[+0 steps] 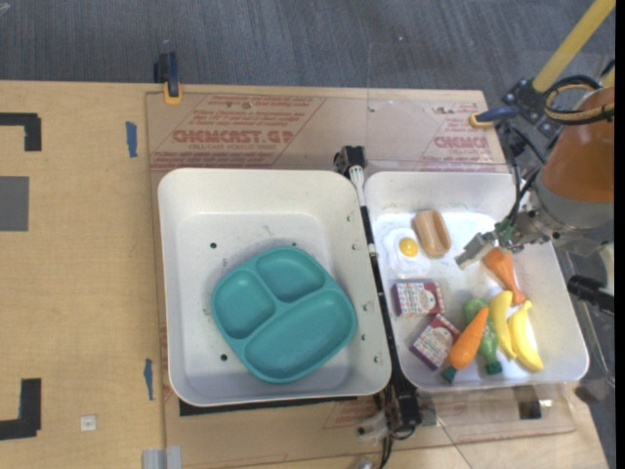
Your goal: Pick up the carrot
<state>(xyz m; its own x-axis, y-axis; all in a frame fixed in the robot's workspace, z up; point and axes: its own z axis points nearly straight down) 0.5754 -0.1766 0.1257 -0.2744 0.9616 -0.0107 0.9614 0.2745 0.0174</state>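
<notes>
**Two bins, toy food, one arm: contents left to right**

Surface (78, 262): tan board, carrying two shallow white bins side by side.

Left bin (186, 203): holds one teal divided plate (283, 313) with three compartments, lying flat toward the bin's near half.

Right bin (576, 360): holds mixed toy food. Far-left part: fried egg (403, 248), with a hot dog bun (432, 233) just beside it on the right. Below these: a small printed packet (417, 298), and a second packet (434, 341) nearer the front edge. Right of the packets: a carrot (470, 336), lying at a slant with its green top pointing to the front, touching the second packet. Beside it: a green vegetable (485, 332), then bananas (518, 332) toward the right wall.

A second orange, carrot-shaped piece (503, 268) lies farther back, right under the hand.

Hand (498, 239): positioned low over the right bin's back half, at the tip of the orange piece; whether it is open, closed or gripping cannot be told. The arm (576, 164) enters from the right.
</notes>
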